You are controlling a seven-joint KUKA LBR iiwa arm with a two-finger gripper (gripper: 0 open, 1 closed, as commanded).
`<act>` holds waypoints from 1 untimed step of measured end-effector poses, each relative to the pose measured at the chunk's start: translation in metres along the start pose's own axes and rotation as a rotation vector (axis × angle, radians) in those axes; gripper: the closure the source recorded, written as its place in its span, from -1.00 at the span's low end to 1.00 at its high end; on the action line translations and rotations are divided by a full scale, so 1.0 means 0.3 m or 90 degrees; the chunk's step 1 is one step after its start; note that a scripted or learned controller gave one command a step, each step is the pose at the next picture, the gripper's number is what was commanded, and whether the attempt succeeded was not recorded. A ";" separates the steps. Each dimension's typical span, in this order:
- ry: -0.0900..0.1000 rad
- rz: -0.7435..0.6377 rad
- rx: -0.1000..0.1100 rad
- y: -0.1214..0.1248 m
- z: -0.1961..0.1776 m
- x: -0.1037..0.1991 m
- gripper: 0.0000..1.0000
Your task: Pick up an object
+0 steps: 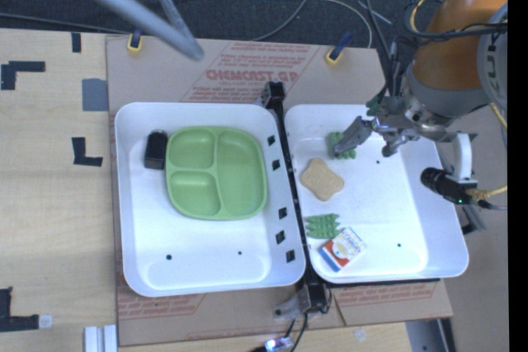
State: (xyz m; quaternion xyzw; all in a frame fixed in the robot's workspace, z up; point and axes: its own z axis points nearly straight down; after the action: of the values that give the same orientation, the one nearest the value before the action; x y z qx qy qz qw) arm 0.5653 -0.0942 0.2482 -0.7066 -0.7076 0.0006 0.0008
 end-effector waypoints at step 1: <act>0.000 0.000 0.003 0.013 0.176 0.032 -1.00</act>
State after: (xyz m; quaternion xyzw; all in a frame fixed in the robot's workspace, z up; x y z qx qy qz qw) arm 0.5689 -0.0847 0.1953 -0.7066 -0.7076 0.0023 0.0024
